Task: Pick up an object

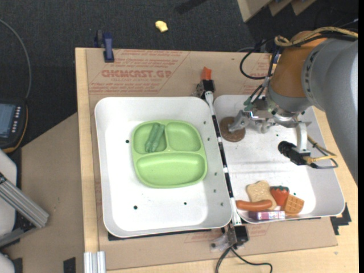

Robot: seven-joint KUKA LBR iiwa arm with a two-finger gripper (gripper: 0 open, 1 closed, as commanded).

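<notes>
White plastic forms two shallow bins set side by side on a tan board [142,75], seen from above at a slant. The left bin [114,198] holds a green divided plate [169,172] lying flat near its middle, with a green bean pod [153,137] resting in the plate's upper left compartment, so that bin looks arranged as a setting rather than a supply. The right bin [256,164] holds the loose things to choose from. A brown round disc [231,129], perhaps a toy cookie or patty, lies alone near the bin's upper left corner, close to the wall shared by the bins. Well apart from it, bunched against the near edge, sit a bread slice [259,190], a sausage [252,205], a red pepper piece [280,196], a waffle piece [294,204] and a pink bar [266,215], touching or overlapping each other. The grey arm with its orange band [290,73] reaches in from the right and bends low over the right bin, putting the gripper [246,118] just beside the brown disc, at its upper right edge. That placement suggests the disc is the chosen target, likely because it lies clear of neighbours. Whether the gripper is open or closed cannot be told from this angle, and nothing is visibly held, so the pickup seems not yet made.
</notes>
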